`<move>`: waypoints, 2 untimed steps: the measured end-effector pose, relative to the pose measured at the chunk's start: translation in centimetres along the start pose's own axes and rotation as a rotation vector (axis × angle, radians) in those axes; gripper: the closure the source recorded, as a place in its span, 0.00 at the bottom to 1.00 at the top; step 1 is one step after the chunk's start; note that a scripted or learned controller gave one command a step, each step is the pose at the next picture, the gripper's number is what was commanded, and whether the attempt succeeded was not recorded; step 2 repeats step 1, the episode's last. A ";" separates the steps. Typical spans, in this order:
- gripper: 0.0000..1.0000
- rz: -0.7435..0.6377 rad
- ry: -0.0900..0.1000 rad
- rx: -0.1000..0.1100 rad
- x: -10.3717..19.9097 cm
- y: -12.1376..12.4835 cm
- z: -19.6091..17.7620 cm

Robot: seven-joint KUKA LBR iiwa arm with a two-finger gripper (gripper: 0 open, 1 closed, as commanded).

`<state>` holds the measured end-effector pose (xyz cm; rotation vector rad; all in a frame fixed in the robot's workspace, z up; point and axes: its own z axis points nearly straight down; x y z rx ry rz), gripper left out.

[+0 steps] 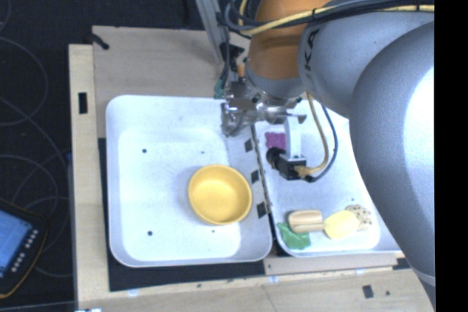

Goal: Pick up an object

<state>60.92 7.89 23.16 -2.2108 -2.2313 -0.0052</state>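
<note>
Camera view: gripper (232, 120) low over left bin (131, 157).

Single fixed camera, mounted above pale wooden counter (146, 69), looking down at slant. Both shallow white plastic bins (131, 157) in frame, left one whole. Big grey arm with orange band (380, 84) enters from right, close to lens.

Yellow bowl (219, 194) upright in left bin (near its right wall), tan block (305, 221), yellow lump (339, 225) in right bin

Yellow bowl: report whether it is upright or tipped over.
Upright. The yellow bowl sits in the left bin, its open hollow facing up.
</note>
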 end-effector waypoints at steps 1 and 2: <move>0.00 0.005 -0.001 0.002 -0.3 0.0 0.1; 0.00 0.005 -0.001 0.002 -0.3 0.0 0.1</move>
